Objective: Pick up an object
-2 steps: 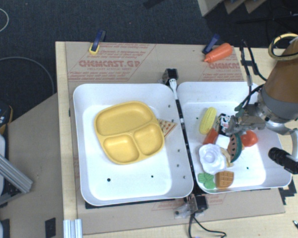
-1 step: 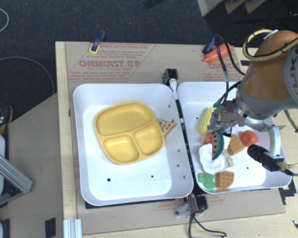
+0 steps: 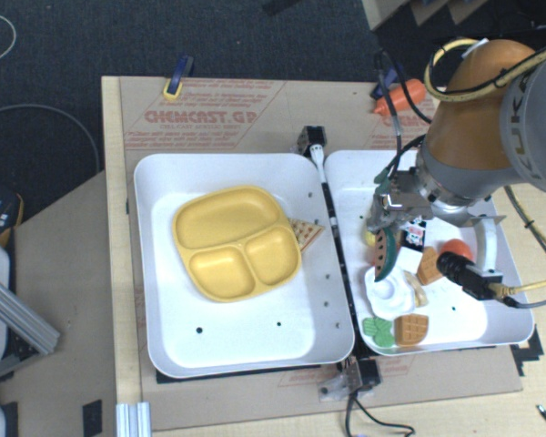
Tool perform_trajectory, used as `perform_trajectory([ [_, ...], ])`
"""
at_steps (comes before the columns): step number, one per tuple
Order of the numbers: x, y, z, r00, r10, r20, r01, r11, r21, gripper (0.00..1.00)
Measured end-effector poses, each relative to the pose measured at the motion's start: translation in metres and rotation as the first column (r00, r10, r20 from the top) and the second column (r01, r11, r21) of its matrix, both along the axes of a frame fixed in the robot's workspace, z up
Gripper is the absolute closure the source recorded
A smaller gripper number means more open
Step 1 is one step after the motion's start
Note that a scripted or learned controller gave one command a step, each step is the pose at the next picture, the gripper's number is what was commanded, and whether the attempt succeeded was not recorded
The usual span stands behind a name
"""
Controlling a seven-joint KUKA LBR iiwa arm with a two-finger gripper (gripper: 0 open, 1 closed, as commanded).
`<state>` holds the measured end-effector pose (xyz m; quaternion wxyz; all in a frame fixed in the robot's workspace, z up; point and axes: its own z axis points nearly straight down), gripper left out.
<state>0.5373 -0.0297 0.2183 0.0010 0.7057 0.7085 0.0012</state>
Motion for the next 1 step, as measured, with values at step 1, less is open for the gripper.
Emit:
perform_trajectory([
  [1, -0.0115, -0.0087, -0.0021, 1.0, -0.005, -0.006, 0.005, 1.0, 0.0, 1.0],
])
